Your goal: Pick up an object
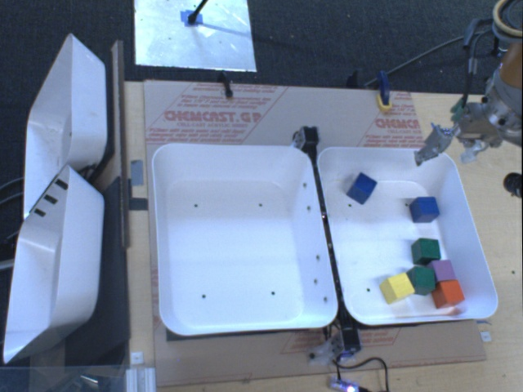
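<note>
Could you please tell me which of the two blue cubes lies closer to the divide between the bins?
The tilted blue cube, left of the other blue cube.

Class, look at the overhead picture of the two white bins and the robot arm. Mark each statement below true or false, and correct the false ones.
1. All the blocks lie in the right bin. True.
2. Two blue blocks are there. True.
3. The yellow block lies in the left bin. False: it lies in the right bin, beside a green block.
4. The gripper holds a blue block. False: it hangs over the right bin's far corner with nothing between its fingers.
5. The orange block lies near the right bin's near corner. True.
</note>
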Robot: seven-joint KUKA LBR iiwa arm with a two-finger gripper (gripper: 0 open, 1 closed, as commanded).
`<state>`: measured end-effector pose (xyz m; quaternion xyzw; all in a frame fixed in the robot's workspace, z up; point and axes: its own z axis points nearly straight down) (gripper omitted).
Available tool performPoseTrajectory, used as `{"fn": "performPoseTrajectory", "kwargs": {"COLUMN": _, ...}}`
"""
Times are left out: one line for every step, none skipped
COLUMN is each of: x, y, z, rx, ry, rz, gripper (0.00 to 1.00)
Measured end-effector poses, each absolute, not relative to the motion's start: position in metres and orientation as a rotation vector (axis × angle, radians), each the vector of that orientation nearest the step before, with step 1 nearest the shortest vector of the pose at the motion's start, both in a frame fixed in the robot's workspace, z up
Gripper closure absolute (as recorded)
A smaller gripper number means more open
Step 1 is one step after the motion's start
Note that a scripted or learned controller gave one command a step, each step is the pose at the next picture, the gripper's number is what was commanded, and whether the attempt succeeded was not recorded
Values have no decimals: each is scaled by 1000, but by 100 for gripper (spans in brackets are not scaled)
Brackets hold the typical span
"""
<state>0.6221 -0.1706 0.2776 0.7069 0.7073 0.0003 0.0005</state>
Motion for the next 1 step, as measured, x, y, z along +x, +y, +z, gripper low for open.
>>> {"fn": "performPoseTrajectory", "kwargs": {"x": 669, "y": -171, "z": 148, "rx": 2226, "ry": 2229, "rz": -8, "gripper": 0}}
